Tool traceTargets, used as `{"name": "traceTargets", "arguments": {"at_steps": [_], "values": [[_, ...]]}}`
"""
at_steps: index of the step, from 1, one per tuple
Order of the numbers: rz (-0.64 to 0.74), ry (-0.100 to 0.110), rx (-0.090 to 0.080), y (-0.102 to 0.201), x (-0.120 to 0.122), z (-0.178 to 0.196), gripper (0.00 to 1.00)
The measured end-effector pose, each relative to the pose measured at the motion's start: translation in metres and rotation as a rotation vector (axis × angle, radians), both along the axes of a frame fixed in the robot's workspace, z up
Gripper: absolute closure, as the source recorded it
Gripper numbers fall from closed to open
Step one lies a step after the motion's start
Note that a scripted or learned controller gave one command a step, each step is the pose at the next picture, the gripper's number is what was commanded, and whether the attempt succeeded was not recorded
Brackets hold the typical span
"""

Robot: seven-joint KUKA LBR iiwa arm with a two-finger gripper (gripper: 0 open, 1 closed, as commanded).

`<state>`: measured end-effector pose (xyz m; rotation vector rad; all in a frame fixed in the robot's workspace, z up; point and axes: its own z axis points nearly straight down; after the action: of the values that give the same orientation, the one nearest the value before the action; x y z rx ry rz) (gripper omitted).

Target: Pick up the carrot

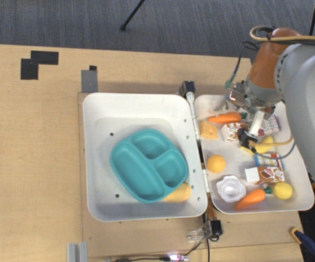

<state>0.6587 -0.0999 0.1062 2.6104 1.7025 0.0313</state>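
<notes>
Two carrots lie in the right bin (308, 200). One orange carrot (225, 118) rests near the bin's far left side, pointing left, beside a yellow cheese wedge (209, 130). The other carrot (250, 198) lies at the near edge between a white cup (230, 188) and a lemon (283, 190). My gripper (239, 106) hangs low over the far part of the right bin, right at the thick right end of the far carrot. The wrist hides where it meets the carrot.
The left bin (100, 113) holds a teal divided plate (148, 165) with a yellow item (179, 193) tucked under its near right corner. Also in the right bin are an orange (216, 163), a banana (265, 145) and several small snack packets (270, 173).
</notes>
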Motion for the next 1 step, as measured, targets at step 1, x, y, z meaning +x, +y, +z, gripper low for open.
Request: {"name": "traceTargets", "arguments": {"at_steps": [1], "values": [[-0.047, 0.001, 0.003, 0.0018, -0.0012, -0.0002, 0.00]]}}
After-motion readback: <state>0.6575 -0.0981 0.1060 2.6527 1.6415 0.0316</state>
